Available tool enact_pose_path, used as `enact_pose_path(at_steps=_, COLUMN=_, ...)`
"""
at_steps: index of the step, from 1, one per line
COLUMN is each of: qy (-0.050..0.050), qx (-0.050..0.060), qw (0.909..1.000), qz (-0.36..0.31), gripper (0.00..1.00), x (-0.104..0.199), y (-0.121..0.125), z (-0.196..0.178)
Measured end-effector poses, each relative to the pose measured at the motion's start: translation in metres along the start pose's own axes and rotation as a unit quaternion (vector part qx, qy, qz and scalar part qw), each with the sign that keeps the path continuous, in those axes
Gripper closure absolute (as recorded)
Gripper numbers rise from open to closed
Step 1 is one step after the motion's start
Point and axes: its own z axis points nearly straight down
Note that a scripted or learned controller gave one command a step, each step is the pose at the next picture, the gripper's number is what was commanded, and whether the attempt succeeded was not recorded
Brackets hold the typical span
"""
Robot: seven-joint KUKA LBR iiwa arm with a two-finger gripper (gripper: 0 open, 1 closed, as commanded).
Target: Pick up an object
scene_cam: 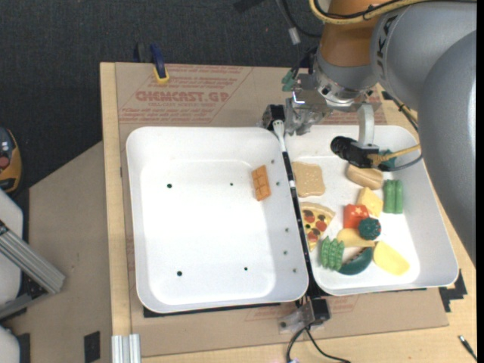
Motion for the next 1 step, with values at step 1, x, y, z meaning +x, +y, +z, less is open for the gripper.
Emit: enact_pose_path(at_steps=1, qy=0.000, qx=0.000, qw=1.0000, qz=0.000, gripper=1.00, x=0.0439, y=0.0000, z=0.0265)
